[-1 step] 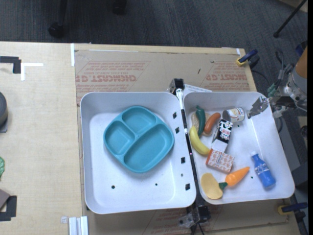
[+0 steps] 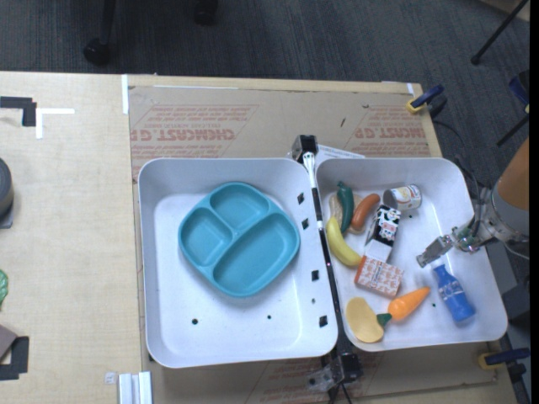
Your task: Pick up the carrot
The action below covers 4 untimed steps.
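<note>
carrot (image 2: pixel 408 304) lies low in the right bin (image 2: pixel 472 194), lower right of frame, long axis tilted, leaf end lower left, tip upper right; jaws of the gripper (image 2: pixel 440 252) above and right of it, empty, looking apart; blue bottle (image 2: pixel 453 294) just beside the tip

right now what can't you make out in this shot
- Arm: cut off by the camera view's right edge, past the gripper.
- Fingers: too small and blurred to tell open from shut.
- Carrot: its green end is hard to separate from the yellow piece beside it.
- Small can: label too small to read.
</note>
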Each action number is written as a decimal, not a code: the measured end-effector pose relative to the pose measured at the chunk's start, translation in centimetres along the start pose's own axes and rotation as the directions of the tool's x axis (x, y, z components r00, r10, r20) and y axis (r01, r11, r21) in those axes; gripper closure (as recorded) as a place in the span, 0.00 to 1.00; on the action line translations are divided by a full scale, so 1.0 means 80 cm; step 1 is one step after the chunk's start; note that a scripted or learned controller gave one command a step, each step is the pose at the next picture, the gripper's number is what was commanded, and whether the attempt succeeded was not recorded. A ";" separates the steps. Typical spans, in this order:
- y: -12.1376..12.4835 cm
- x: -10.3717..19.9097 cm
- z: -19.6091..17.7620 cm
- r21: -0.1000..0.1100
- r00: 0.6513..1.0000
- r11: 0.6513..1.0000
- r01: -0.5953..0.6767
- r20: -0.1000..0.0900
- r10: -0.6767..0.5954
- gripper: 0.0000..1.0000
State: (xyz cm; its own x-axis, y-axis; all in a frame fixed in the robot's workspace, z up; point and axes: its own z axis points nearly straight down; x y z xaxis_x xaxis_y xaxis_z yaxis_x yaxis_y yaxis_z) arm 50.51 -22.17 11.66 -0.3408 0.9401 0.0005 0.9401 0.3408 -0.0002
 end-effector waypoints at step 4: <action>0.019 0.142 -0.036 -0.003 0.963 0.963 0.270 0.005 -0.270 1.00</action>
State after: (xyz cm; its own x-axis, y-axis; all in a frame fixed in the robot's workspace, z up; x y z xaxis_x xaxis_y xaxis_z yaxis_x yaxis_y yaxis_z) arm 48.08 -10.93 14.51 -0.5821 0.8131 -0.0044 0.8131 0.5821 0.0029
